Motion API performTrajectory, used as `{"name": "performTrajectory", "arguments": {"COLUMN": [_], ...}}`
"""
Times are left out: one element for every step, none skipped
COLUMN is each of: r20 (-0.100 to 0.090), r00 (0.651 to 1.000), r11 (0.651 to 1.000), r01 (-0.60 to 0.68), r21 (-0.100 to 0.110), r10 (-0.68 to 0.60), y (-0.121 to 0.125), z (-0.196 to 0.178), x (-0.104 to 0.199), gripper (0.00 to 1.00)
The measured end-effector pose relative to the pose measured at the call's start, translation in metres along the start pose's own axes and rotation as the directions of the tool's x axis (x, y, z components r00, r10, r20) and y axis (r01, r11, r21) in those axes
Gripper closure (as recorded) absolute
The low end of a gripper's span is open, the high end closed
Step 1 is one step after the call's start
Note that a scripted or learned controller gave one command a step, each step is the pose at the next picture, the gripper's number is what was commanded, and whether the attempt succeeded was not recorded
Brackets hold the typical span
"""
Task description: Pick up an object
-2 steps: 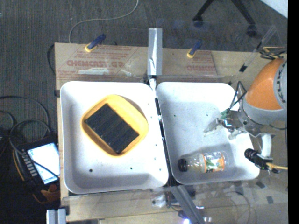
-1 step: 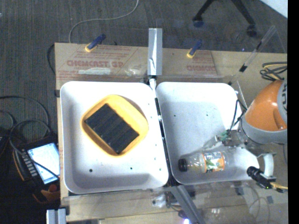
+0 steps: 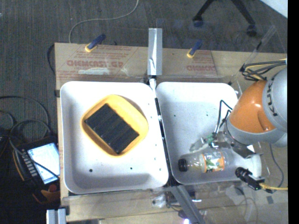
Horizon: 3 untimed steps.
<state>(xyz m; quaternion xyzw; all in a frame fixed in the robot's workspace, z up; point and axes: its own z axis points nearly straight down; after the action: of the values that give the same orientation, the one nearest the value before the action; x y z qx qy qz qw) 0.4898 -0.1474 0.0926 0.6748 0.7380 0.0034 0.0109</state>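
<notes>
Sitting at the far left, off the worktop (image 3: 63, 66) on the dark carpet, a small device with a lit screen (image 3: 43, 162) is lying among black cables. The left bin (image 3: 70, 167) is holding a yellow dish (image 3: 135, 113) with a black ribbed slab (image 3: 112, 128) resting in it, turned at a slant to the bin's walls. A grey metal bar (image 3: 154, 50) is standing along the seam between the two bins at their far side, and two clamps with blue and yellow handles (image 3: 95, 42) are lying on the cardboard sheet behind them. The right bin (image 3: 187, 101) is holding the plastic bottle (image 3: 205, 162), which is lying on its side near the bin's near wall; its long axis is running roughly left to right, parallel to that wall, with the dark cap pointing left toward the middle seam and the base pointing right, under the arm. A label with green and orange print is showing round its body. The jaws (image 3: 217, 143) are hanging just above and behind the bottle's right half, and whether they are open, closed or touching the bottle I cannot tell, since wires and the wrist are crowding them. The grey arm (image 3: 280, 101) with its orange band is reaching in over the bin's right wall.
</notes>
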Motion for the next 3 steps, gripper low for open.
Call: {"name": "performTrajectory", "arguments": {"r20": [-0.007,0.001,0.000], "r00": [0.985,0.898,0.971], "r11": [0.985,0.898,0.971], "r01": [-0.170,-0.439,-0.238], "r21": [0.011,0.025,0.006], "r10": [0.170,0.439,0.238], "y": [-0.006,0.016,-0.004], "z": [-0.001,-0.042,0.001], "x": [-0.037,-0.067,-0.020], "gripper": [0.00,0.00,0.00]}}
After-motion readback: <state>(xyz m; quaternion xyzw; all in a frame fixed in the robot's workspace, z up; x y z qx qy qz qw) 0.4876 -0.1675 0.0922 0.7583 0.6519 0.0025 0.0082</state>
